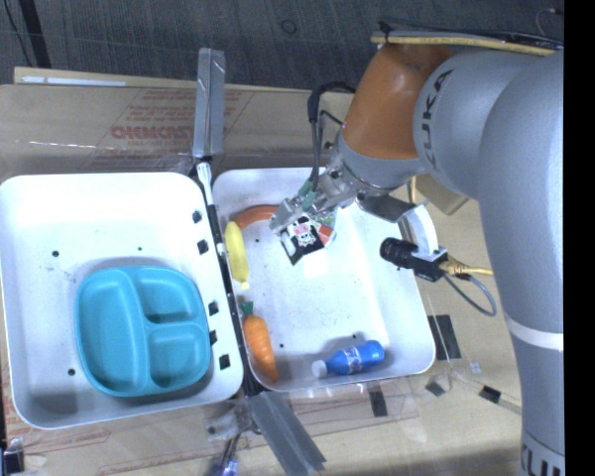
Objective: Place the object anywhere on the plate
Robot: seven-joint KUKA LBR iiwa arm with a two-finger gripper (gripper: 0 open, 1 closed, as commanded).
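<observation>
The gripper (305, 228) is poised over the right bin (402, 340) at twelve o'clock — its state cannot be told — the blue plate (139, 330) lies unloaded.

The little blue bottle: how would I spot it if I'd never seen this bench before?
Start at the right-hand white bin, the one the grey arm reaches over, and look along its near edge. The blue bottle lies on its side there, its white cap pointing toward the carrot. It is the only blue thing in that bin; the carrot and the banana along the left wall are orange and yellow.
</observation>
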